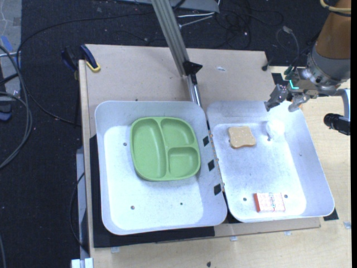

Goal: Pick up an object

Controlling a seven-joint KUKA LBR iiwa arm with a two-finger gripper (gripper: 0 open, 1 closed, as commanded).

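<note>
Two white bins sit side by side on the tabletop (139,71). The left bin (111,205) holds one green divided plate (165,148). The right bin (301,166) holds one slice of toast (241,137) near its far edge and one small red-and-white packet (270,202), print unreadable. The end effector (288,100) hovers over the far right corner, fingers spread, gripping nothing, arm cut off

No text, label, brand, number or sign can be read anywhere on the bench. The small red and white packet (270,202) in the right bin (312,166) bears printed markings, but they are too blurred and too small to make out.
</note>
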